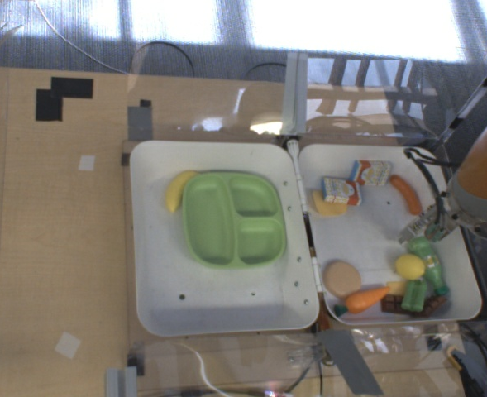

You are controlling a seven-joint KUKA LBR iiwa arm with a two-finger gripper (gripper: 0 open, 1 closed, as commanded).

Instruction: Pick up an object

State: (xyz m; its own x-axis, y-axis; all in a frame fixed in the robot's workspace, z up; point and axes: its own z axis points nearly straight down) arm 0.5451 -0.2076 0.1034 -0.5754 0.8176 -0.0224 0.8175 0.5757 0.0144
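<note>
Two white bins: the left bin holds a green tray and banana; the right bin holds toy food. End effector state unclear; carton print unreadable.

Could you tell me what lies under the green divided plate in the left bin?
A yellow banana pokes out from beneath the green plate's left edge; its other end is covered.

Lemon, carrot, green bottle clustered, right bin's near corner.
</note>
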